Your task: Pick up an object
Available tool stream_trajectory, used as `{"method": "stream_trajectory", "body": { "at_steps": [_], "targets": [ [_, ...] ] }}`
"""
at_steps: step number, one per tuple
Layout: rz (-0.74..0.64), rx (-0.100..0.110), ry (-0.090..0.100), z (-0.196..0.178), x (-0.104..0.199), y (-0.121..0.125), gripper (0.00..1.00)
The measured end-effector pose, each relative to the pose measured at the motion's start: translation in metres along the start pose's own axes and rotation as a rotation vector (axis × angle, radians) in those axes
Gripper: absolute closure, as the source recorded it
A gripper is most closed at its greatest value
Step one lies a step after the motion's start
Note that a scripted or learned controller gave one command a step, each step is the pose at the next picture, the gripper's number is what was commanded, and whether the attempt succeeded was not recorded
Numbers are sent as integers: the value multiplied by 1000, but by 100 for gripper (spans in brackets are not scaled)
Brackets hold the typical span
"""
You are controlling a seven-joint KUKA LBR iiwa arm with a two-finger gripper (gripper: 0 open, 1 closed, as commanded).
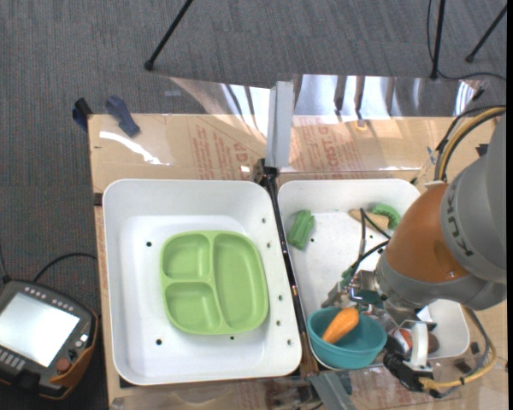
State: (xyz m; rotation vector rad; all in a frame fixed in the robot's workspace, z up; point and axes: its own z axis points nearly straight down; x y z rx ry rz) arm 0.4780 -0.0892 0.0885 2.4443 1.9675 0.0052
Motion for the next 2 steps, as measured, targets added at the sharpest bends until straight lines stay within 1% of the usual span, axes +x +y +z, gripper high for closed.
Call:
{"method": "stream_trajectory", "body": {
  "at_steps": [1, 2],
  "targets": [
    [4, 6, 0, -7, -2, -1, 100],
    [44, -1, 2, -184, 55, 33, 100]
  ]
}}
